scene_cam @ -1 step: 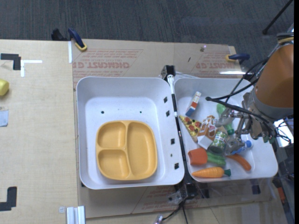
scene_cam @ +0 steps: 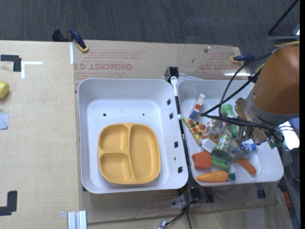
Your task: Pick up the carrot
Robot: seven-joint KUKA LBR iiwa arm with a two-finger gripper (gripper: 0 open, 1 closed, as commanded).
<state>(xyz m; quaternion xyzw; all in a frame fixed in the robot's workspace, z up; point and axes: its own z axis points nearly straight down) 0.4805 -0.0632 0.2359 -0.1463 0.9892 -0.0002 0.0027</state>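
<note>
Pincer (scene_cam: pixel 228 146) sits low in the right bin (scene_cam: pixel 267 175), among a cluster of small toys. The grey arm (scene_cam: pixel 279 87) with its orange band comes in from the right and covers the bin's right part. Pincer state: cannot tell, because clutter and cables hide its tip.

Camera view, places taken from the pincer:
- Carrot (scene_cam: pixel 214 176) is below and slightly left of it, near but apart. It lies flat along the bin's lower wall with its green top pointing right. Nothing grips it.
- Green piece (scene_cam: pixel 220 162) lies between pincer and carrot, just above the carrot.
- Red pepper (scene_cam: pixel 201 160) is down-left, touching the green piece's left end.
- Second orange piece (scene_cam: pixel 247 166) is down-right, tilted and close by. I cannot tell what it is.
- Blue-capped item (scene_cam: pixel 250 147) is just right of the pincer.
- Pizza slice (scene_cam: pixel 195 128) is up-left, by the wall between the bins.
- Bottle (scene_cam: pixel 197 106), white with a red cap, is further up-left.
- Green can (scene_cam: pixel 228 111) is straight above, partly behind cables.
- Left bin (scene_cam: pixel 90 128) is well to the left and holds a yellow tray (scene_cam: pixel 128 153) with three compartments.
- Blue clamps are far up-left (scene_cam: pixel 78 40) and just above the right bin (scene_cam: pixel 242 58).
- Yellow object (scene_cam: pixel 3 89) is at the far left edge, on the bench.
</note>
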